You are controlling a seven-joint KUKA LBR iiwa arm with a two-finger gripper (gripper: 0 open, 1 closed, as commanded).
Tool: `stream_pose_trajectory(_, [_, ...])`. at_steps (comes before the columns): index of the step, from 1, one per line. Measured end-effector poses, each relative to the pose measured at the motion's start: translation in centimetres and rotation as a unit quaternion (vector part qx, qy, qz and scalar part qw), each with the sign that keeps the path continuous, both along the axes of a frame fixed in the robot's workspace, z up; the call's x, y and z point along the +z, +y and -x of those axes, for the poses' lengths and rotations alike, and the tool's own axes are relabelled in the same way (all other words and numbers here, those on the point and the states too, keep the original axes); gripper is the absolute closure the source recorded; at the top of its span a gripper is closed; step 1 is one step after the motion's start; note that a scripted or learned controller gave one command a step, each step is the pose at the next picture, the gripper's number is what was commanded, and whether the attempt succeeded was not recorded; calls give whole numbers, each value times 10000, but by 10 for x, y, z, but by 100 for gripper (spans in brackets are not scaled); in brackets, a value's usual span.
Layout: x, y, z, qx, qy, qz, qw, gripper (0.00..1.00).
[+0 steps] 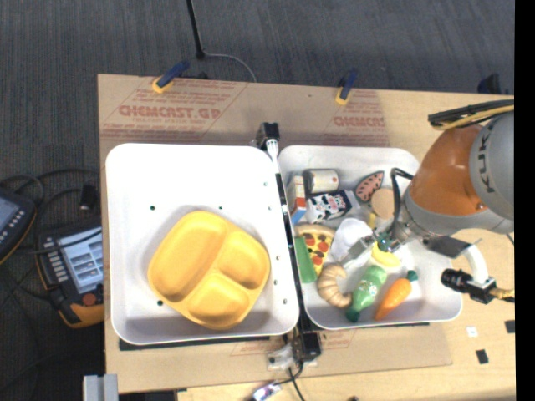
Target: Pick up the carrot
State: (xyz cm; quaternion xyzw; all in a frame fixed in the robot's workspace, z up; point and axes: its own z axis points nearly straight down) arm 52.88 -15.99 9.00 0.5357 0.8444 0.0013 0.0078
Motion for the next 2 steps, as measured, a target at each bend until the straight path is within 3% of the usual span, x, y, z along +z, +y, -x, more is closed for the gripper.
stream_pose_trajectory(1, [0, -25, 39, -570, -18, -15, 9984, 0])
stream_pose_trajectory(2, [11, -26, 39, -573, -21, -13, 9984, 100])
